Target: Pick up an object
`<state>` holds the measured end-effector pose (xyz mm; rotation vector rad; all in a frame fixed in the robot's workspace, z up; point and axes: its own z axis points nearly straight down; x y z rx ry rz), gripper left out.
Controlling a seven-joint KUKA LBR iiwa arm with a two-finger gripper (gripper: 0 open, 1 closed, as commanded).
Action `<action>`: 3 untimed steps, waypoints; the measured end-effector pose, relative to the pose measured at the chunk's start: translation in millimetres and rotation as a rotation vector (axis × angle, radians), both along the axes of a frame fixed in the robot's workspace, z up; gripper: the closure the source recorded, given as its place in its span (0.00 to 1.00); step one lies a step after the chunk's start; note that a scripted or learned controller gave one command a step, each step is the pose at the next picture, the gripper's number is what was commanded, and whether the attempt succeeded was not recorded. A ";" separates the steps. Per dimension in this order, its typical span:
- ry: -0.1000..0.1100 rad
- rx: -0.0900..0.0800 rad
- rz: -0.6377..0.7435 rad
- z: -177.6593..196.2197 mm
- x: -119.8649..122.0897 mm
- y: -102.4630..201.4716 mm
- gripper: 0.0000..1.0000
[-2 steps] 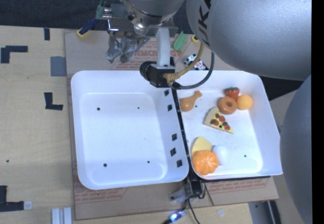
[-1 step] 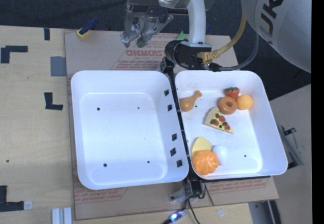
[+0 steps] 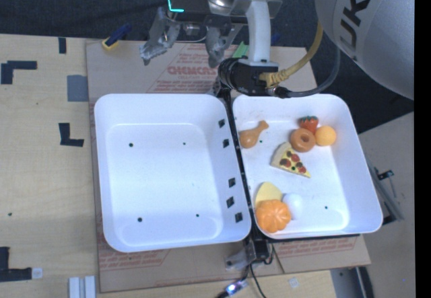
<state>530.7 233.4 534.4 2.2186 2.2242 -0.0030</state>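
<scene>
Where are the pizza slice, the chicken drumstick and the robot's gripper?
pizza slice [image 3: 291, 160]: camera view, middle of its topped face.
chicken drumstick [image 3: 252, 134]: camera view, on its meaty end.
gripper [image 3: 183, 52]: camera view, midway between its fingertips, above the bins.

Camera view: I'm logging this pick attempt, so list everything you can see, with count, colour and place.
Bins: two, white, side by side on the bench.
Chicken leg: one, tan, right bin, upper left.
Doughnut: one, brown, right bin, upper middle.
Strawberry: one, red, just above the doughnut.
Orange ball: one, orange, right of the doughnut.
Pizza slice: one, yellow with red spots, right bin centre.
Pumpkin: one, orange, right bin, lower left.
Yellow piece: one, above the pumpkin.
White ball: one, beside the pumpkin.
Arm: grey, top right.
Claw: one, open, above the bins' far edge, holding nothing.
</scene>
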 end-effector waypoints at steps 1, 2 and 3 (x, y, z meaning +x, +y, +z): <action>0.000 -0.001 0.003 10.1 0.1 0.8 1.00; 0.001 -0.001 0.002 9.5 0.0 0.8 0.00; 0.001 -0.001 0.004 19.6 0.1 1.7 1.00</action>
